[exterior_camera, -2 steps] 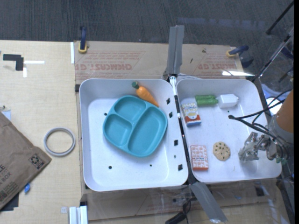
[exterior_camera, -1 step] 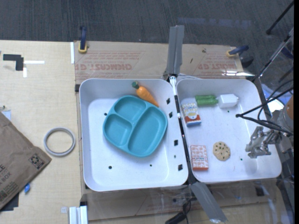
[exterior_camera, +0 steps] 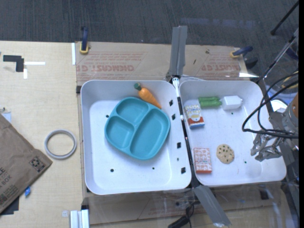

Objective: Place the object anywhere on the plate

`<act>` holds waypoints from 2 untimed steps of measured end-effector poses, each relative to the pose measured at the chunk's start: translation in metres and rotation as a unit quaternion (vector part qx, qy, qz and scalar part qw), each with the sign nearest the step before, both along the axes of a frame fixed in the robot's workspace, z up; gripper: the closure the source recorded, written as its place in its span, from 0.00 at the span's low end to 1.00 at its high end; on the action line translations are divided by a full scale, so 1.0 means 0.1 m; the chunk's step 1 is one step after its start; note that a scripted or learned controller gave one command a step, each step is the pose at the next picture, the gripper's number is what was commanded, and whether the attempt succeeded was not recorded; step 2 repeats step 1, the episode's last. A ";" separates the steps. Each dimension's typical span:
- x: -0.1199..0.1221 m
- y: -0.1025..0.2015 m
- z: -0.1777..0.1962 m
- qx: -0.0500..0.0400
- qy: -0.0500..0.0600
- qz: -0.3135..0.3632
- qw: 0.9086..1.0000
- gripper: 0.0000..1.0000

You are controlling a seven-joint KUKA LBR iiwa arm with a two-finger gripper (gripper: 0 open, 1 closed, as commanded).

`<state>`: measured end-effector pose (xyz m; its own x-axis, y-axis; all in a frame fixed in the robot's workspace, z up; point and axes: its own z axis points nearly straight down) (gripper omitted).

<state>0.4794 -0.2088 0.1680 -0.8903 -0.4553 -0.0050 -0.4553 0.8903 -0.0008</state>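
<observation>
A blue three-compartment plate (exterior_camera: 137, 128) lies in the left bin (exterior_camera: 95, 175). An orange toy carrot (exterior_camera: 148, 96) rests on the bin floor just beyond the plate's far edge. In the right bin (exterior_camera: 247, 172) lie a small milk carton (exterior_camera: 194, 114), a green piece (exterior_camera: 209, 101), a white block (exterior_camera: 232, 102), a cookie (exterior_camera: 225, 153) and a red-and-white packet (exterior_camera: 202, 159). My gripper (exterior_camera: 261, 149) hangs over the right bin's right side, open, with nothing between its fingers, to the right of the cookie.
Black cables (exterior_camera: 259, 115) loop over the right bin's right edge. On the bench to the left lie a tape ring (exterior_camera: 60, 143) and a cardboard box (exterior_camera: 16, 167). A grey divider bar (exterior_camera: 178, 51) rises between the bins at the back.
</observation>
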 end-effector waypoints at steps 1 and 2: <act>0.20 -0.12 -0.10 0.000 0.000 0.159 0.987 1.00; 0.20 -0.12 -0.10 0.000 0.000 0.159 0.987 1.00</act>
